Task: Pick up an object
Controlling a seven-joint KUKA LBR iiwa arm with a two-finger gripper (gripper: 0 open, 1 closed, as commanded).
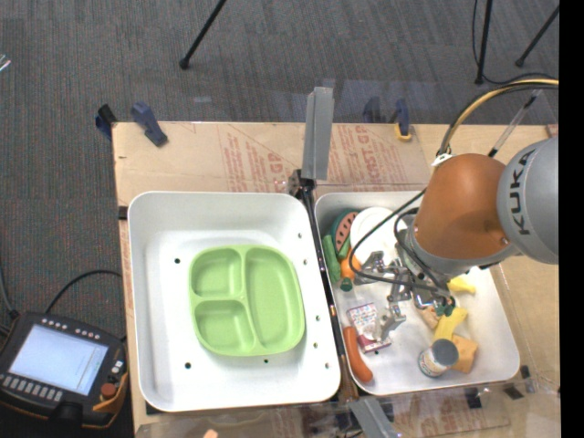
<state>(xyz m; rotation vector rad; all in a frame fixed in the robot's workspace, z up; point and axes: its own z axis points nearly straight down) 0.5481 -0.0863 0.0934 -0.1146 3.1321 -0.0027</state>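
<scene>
The right bin (505, 334) holds several small items. My gripper (391, 321) hangs low over the middle of that bin, under the orange wrist band (461, 210). It sits right beside a pink-and-white packet (362, 318), at the packet's right edge. A red sausage (358, 355) lies just below the packet along the bin's left wall. A metal can (436, 358) and a tan wedge (464, 354) lie to the gripper's lower right. No item shows lifted in the gripper.
A green divided plate (246, 299) lies in the left bin (146, 245). The right bin's far part holds a watermelon slice (344, 227), a white bowl (372, 226), a green piece (329, 252) and yellow pieces (451, 321). A teach pendant (59, 361) sits on the floor at lower left.
</scene>
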